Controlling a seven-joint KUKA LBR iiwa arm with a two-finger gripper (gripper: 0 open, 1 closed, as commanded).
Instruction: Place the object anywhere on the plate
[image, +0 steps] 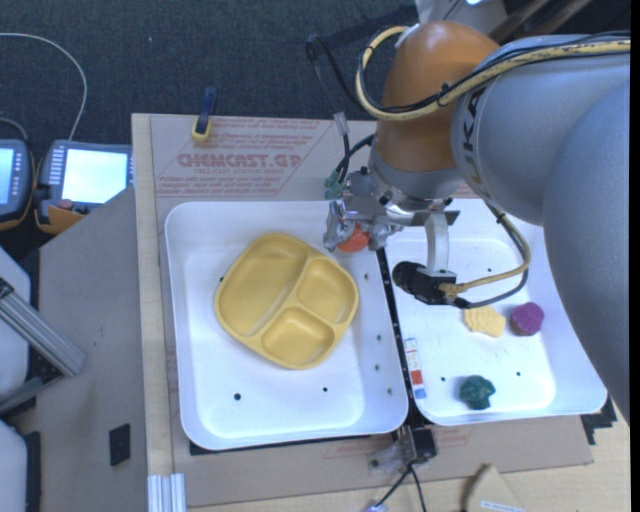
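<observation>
White bins (190, 300); end effector (345, 232) w/ orange object (352, 240) just beside plate (287, 298).

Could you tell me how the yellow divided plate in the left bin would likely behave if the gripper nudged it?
The yellow divided plate looks like rigid moulded plastic, so it would probably slide whole across the smooth left bin rather than flex. Being shallow, wide and flat-lying, it seems unlikely to tip or roll.

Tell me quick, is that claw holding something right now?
Gripper: shut on the orange object, at the yellow plate's top right edge.
</observation>
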